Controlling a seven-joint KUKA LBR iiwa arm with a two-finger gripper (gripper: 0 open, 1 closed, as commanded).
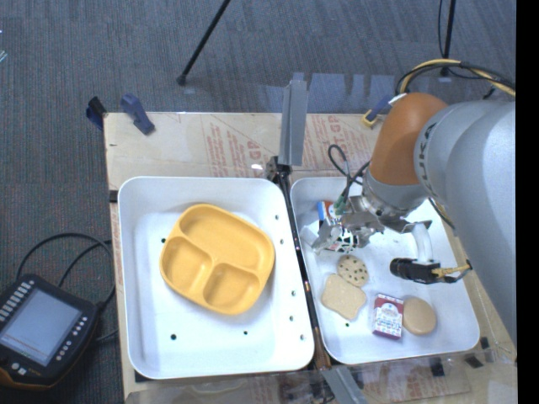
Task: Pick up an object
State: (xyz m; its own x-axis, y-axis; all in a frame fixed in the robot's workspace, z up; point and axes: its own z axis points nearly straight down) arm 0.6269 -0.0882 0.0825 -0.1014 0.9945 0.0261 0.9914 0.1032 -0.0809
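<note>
My gripper hangs low over the upper left part of the right bin, under the grey arm with its orange band. Just below it lies a chocolate-chip cookie. A pale toast slice lies below the cookie. To the right of the toast are a small red box and a round tan bun. A small blue and white thing sits beside the gripper near the bin's left wall, partly hidden by it.
The left bin holds a yellow divided plate. A grey upright post stands behind the wall where the two bins meet. A tablet-like pendant lies on the floor at the left.
</note>
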